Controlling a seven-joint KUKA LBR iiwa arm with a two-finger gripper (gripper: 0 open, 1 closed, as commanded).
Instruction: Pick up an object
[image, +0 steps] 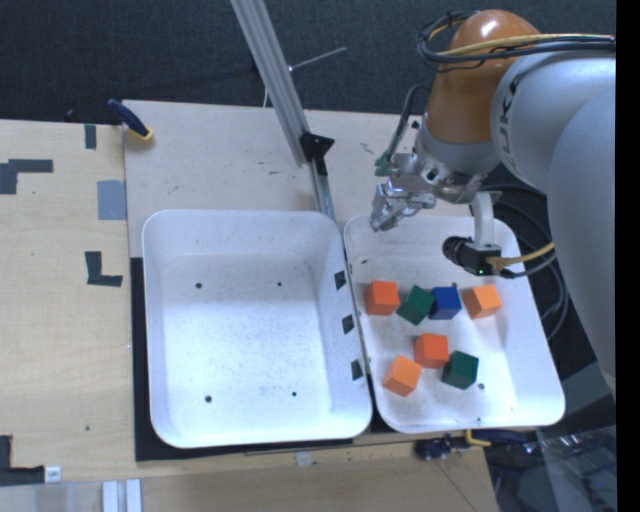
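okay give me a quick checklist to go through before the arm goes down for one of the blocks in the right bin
1. Blocks within the shallow white right bin: ok, seven lie inside.
2. Two-finger gripper free of any load: ok, nothing shows between its fingers.
3. Gripper over a block: not ok, it hangs above the bin's far left corner.
4. Isolated target: ok, the orange cube nearest the camera stands apart.
5. Blue cube clear of neighbours: not ok, it touches the dark green cube.
6. Finger opening: cannot tell.

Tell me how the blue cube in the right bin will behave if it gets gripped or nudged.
The blue cube looks rigid with flat faces, so it should slide, not roll. It sits tight between a green cube and an orange cube, so a nudge would probably shift those too. It seems light.
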